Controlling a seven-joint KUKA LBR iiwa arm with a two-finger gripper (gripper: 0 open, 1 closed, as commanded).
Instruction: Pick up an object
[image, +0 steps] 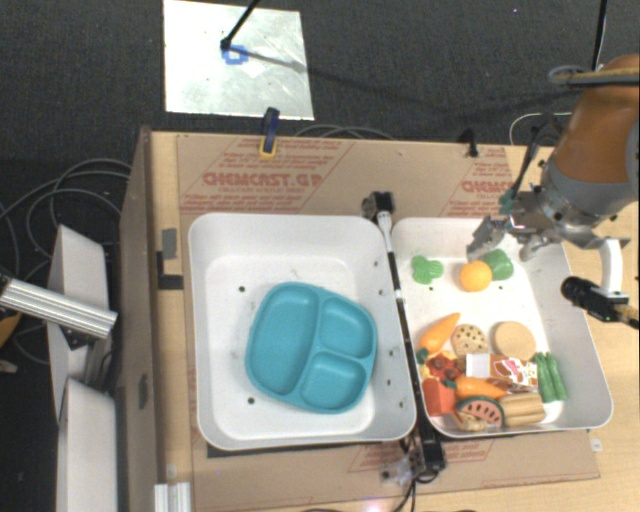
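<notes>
Gripper (507, 237) over right bin's (580, 340) far end, finger state not discernible, just above orange fruit (476, 276) and green piece (499, 265). Toy food pile (486, 378) at near end. Blue divided tray (310, 346) in left bin (215, 330).

The 2 bins (300, 240) are white. A turquoise-blue divided plate (312, 346) lies in the left one. In the right bin, an orange ball (476, 276) sits between 2 bright green pieces (427, 268). Nearer are a tan round biscuit (514, 339), a speckled cracker (467, 339), an orange carrot (440, 334), green beans (549, 375) and a red-and-green watermelon slice (478, 413). The bench board (300, 178) is light brown with faded red lettering. The arm (598, 150) shows orange above grey.
</notes>
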